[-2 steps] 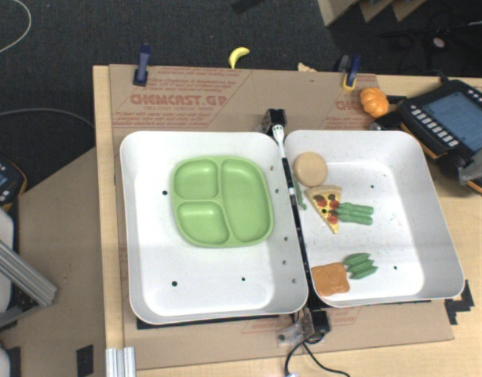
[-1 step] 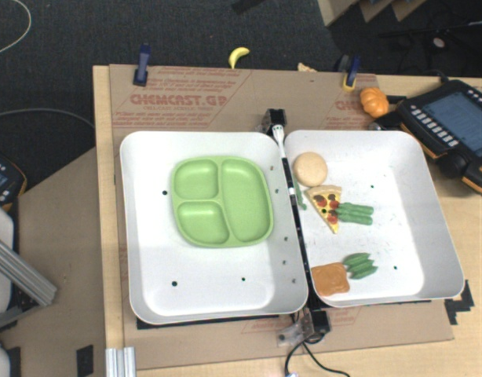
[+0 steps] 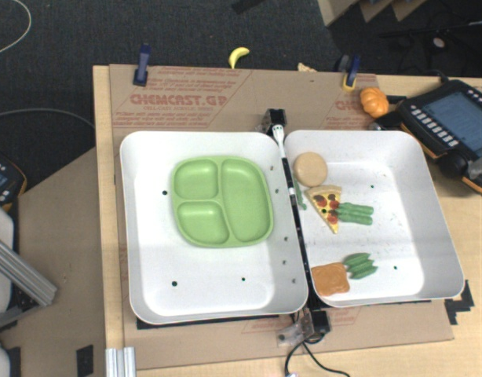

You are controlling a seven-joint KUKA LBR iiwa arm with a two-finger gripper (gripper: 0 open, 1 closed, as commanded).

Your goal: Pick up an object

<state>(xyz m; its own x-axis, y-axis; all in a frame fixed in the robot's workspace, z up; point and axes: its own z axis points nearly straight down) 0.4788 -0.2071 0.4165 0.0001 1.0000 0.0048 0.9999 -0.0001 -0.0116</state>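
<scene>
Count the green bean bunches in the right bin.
2. One bean bunch lies mid-bin, touching the pizza slice. The other bean bunch lies near the front edge, beside the toast. None looks hidden.

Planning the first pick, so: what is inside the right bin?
The right bin holds a tan round piece, a pizza slice, green beans, a second green bunch and an orange-brown square piece. Nothing appears to be covered.
</scene>
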